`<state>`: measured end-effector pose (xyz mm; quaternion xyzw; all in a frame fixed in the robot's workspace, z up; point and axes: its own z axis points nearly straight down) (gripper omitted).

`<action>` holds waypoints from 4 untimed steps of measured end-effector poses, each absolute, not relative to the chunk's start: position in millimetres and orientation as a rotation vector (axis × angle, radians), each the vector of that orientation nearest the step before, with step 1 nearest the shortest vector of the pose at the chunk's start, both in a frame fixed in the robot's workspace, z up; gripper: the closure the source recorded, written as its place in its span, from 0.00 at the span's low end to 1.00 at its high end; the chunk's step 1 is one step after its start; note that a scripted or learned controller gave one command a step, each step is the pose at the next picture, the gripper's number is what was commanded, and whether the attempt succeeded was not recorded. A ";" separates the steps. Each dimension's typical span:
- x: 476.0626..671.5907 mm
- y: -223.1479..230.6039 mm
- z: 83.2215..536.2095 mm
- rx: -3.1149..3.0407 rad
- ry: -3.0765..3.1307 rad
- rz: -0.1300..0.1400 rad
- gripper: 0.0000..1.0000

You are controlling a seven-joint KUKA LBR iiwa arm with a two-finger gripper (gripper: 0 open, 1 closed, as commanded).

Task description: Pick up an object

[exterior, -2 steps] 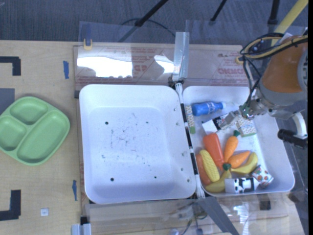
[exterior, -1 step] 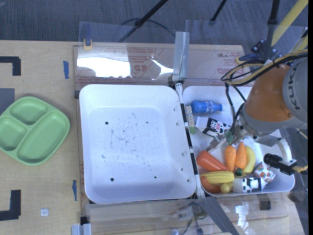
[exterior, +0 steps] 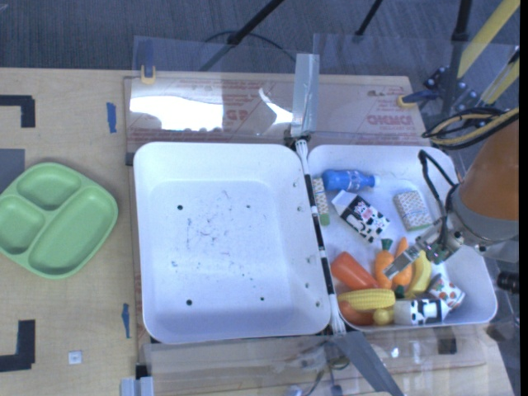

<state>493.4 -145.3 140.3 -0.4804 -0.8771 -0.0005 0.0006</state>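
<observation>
Gripper (exterior: pixel 410 262) low over banana (exterior: pixel 421 275) in right bin (exterior: pixel 474 258), partly hiding it; claw state unclear.

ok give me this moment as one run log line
arm: in from right | gripper: low over right bin, at banana and carrot | grasp: none seen | left bin: no toys

blue bottle (exterior: pixel 347 179) | black-and-white spotted box (exterior: pixel 365 219) | green divided plate (exterior: pixel 54 219) | yellow corn (exterior: pixel 366 299)
</observation>
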 end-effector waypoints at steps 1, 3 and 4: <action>483.8 -162.8 153.0 -1.626 -2.692 -0.002 0.00; 512.3 -134.8 97.4 -1.582 -2.727 -0.009 1.00; 543.6 -59.4 184.5 -1.735 -2.620 -0.001 1.00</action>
